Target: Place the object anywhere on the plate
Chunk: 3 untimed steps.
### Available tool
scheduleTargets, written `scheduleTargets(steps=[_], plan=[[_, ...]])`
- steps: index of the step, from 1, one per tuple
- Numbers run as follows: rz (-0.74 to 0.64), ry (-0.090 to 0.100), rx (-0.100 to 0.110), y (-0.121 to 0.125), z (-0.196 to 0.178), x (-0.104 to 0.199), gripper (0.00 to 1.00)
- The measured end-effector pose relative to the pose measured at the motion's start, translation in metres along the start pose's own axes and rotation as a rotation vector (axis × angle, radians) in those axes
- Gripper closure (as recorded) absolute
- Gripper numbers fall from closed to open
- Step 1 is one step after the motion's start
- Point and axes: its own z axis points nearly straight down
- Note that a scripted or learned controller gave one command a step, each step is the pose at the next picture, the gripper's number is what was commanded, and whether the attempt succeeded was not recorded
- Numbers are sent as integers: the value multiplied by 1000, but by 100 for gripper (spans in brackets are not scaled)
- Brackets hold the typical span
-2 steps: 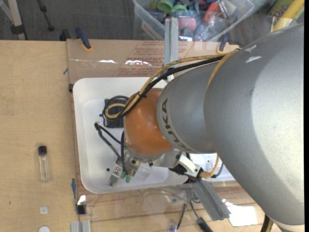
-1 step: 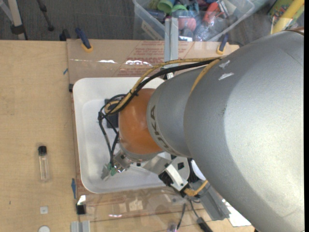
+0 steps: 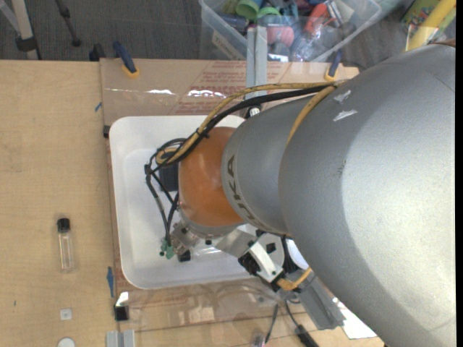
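A pale wooden bench (image 3: 43, 143) fills the left side, its grain running lengthwise. Beyond its far edge lies dark grey carpet (image 3: 108, 13) — ribbed in texture. A clear plastic tub (image 3: 289, 9) of bright mixed toys stands on that floor. A small glass vial (image 3: 65, 243) lies on the bench, near its left edge.

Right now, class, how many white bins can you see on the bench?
1. A white bin lies left of centre, under the arm. The arm covers much of the bench, so a second bin may be hidden beneath it.
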Motion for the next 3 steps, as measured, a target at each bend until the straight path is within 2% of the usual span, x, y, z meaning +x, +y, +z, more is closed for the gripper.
scheduleTargets(steps=[1,2,3], plan=[[-612,5,14,-14,-158,-16,100],[-327,6,17,-5,-9,2,100],[-326,5,16,-5,-9,2,0]])
